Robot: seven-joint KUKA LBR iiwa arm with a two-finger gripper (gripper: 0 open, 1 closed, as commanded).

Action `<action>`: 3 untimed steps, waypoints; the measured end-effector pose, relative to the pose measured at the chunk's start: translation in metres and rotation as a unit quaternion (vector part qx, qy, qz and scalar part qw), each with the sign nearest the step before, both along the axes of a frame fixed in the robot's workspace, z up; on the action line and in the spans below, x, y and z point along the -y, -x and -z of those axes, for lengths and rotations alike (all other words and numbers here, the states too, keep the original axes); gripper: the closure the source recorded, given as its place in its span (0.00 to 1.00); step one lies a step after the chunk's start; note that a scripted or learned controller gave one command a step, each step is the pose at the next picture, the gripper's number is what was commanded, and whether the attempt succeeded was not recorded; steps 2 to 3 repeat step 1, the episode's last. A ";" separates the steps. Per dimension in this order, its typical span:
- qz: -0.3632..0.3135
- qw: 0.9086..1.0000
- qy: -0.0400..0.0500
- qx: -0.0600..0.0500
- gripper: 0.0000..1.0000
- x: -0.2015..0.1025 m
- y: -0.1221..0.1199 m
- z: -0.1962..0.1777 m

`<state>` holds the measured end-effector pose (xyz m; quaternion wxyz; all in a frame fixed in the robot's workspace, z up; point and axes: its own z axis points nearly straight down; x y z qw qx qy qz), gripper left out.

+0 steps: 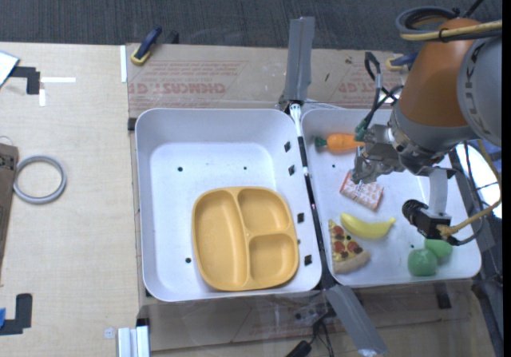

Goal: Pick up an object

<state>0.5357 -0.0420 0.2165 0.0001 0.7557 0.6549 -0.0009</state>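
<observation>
Wafer (362,192), pink with white speckles, is seen under the tool (366,172); whether it is pinched cannot be told. Banana (367,225) and pizza slice (345,246) lie near.

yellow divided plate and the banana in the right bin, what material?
Yellow divided plate: looks like molded plastic, matte to satin, going by its uniform color, soft rounded compartment ridges and faint sheen. Banana: likely a toy in smooth plastic or rubber, with even yellow and a slight gloss; cannot tell hard from soft.
</observation>
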 end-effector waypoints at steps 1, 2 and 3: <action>-0.096 0.995 0.000 0.000 1.00 -0.057 -0.004 -0.047; -0.096 0.995 0.000 0.000 1.00 -0.057 -0.004 -0.047; -0.096 0.995 0.000 0.000 1.00 -0.057 -0.004 -0.047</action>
